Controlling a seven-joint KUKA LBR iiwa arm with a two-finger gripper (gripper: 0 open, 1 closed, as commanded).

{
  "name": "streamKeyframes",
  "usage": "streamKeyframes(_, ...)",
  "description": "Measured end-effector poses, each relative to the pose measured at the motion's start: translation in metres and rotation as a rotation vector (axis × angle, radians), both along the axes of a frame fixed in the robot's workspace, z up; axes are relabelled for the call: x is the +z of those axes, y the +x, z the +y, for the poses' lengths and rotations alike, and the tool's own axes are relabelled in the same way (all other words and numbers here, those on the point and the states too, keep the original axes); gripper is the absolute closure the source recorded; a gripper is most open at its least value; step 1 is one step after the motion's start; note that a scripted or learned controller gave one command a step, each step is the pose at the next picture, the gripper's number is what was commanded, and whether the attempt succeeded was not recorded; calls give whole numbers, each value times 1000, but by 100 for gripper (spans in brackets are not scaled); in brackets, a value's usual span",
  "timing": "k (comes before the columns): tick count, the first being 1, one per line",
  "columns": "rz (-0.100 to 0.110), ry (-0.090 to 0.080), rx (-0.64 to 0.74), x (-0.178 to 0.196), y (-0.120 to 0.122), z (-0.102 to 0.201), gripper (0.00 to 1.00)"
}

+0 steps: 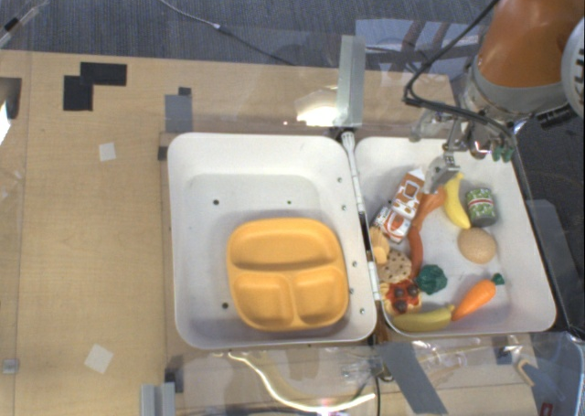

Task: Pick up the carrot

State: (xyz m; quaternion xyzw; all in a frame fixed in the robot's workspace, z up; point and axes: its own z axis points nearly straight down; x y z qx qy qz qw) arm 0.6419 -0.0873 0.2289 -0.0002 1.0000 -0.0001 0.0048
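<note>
Near the right bin's front edge, the carrot lies untouched. By the far edge the gripper hangs narrow and empty, so the grasp remains.

The hand is hanging over the right bin's far side, just above a banana and a carton. The carrot is lying near the bin's front, beside broccoli and an egg. A yellow tray is sitting in the left bin.
</note>
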Motion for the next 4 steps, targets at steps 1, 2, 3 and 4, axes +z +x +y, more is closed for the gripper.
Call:
streamKeyframes(1, -4, -2, -110, -138, -44, -86, 0)
streamKeyframes(2, -4, -2, -145, -139, -146, -112, 0)
streamKeyframes(3, -8, 0, -186, -139, -135, -54, 0)
streamKeyframes(4, -7, -1, -207, -139, -126, -25, 0)
